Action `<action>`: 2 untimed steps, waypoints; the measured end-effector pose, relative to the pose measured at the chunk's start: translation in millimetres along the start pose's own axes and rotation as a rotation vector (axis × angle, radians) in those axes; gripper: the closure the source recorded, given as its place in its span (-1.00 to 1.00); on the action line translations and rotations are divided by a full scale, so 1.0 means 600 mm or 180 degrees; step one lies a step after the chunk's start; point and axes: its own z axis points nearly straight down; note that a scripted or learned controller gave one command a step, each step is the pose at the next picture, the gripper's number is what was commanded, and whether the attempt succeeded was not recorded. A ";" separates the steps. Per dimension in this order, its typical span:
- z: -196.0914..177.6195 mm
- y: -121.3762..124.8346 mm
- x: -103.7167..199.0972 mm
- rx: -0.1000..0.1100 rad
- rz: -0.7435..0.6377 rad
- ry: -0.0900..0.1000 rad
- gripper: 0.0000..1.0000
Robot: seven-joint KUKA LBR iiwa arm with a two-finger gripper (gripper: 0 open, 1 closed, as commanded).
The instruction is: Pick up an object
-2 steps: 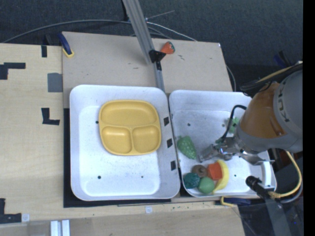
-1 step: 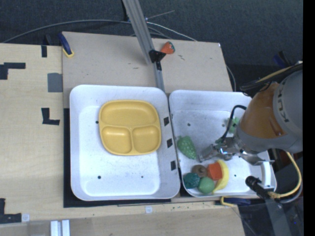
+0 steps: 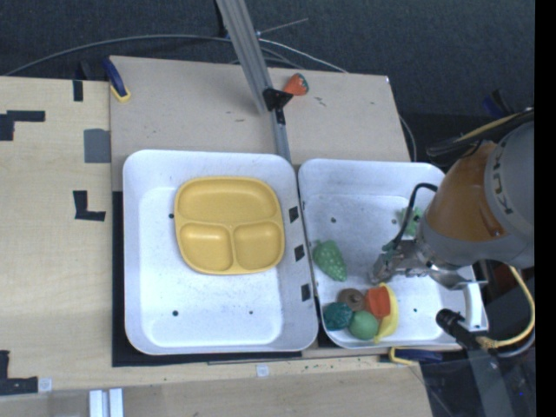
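Nearest me, in the near corner of the right bin (image 3: pixel 365 174), sits a small heap of toy food: a teal lump (image 3: pixel 337 316), a green ball (image 3: pixel 364 326), a red piece (image 3: pixel 379 302) lying on a yellow banana shape (image 3: pixel 390 317), and a brown ring (image 3: pixel 351 299). Just beyond them the gripper (image 3: pixel 388 265) hangs low over the bin floor; I cannot tell how its jaws stand. It looks like the approach step; next it needs to settle over one piece. A knobbly green fruit (image 3: pixel 330 261) lies alone further left. In the left bin (image 3: pixel 143 259) rests a smooth yellow divided plate (image 3: pixel 230 224).
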 end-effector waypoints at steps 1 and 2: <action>-0.090 0.017 -0.006 -0.0016 -0.0001 -0.0006 1.00; -0.165 0.028 -0.012 -0.0016 -0.0001 -0.0007 1.00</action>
